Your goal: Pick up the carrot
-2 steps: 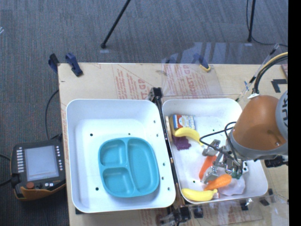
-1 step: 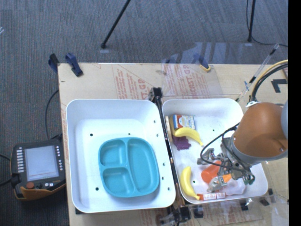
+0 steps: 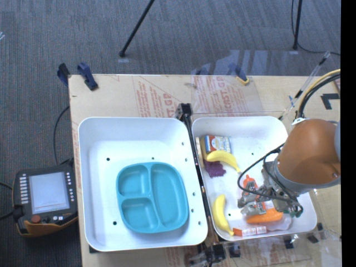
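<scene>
The arm (image 3: 308,154) came in from three o'clock and hung over the right bin (image 3: 261,125), its orange band and grey wrist covering much of that bin's three-to-four o'clock part. Below the wrist the gripper (image 3: 260,200) sat low in a tangle of cables and metal, too cluttered to make out, so whether the claw stood wide, narrow or closed on anything could not be told. The carrot (image 3: 266,217) lay on the bin floor near the five o'clock corner, just under and beside the gripper; its upper edge was partly masked by the gripper hardware, and contact between them could not be judged. A small red and white packet (image 3: 251,231) lay at six o'clock from the carrot, against the bin's near wall. One banana (image 3: 221,213) lay near the bin's seven o'clock side, and a second banana (image 3: 223,159) lay toward ten o'clock, with a purple item (image 3: 216,170) touching its lower side, too small to identify. A small box (image 3: 216,144) with a printed label stood just above that banana, its text unreadable. The left bin (image 3: 94,149) held a blue divided plate (image 3: 151,198). A handheld control pendant (image 3: 45,199) rested off the bench at nine o'clock, partly cut by the bench edge.
</scene>
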`<control>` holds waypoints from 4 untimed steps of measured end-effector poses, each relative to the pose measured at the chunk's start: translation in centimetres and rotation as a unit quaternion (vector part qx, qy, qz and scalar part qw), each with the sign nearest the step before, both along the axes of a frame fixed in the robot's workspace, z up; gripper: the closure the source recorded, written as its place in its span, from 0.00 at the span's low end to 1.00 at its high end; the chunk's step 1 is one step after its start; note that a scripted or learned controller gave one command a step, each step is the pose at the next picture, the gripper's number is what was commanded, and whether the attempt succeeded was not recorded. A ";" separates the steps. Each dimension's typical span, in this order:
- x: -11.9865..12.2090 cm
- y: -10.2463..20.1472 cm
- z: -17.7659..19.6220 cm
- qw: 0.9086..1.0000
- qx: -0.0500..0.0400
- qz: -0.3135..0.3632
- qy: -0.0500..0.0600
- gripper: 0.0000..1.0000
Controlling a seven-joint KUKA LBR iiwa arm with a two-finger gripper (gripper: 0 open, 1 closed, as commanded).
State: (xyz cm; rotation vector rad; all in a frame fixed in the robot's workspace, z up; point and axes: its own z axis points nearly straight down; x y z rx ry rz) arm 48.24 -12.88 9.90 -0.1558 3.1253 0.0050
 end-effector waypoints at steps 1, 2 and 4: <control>0.3 1.1 8.5 0.999 -0.002 0.042 0.001 1.00; 0.1 1.1 8.2 0.999 -0.001 0.041 0.005 0.00; 1.2 -1.4 1.1 0.991 0.000 0.133 0.005 1.00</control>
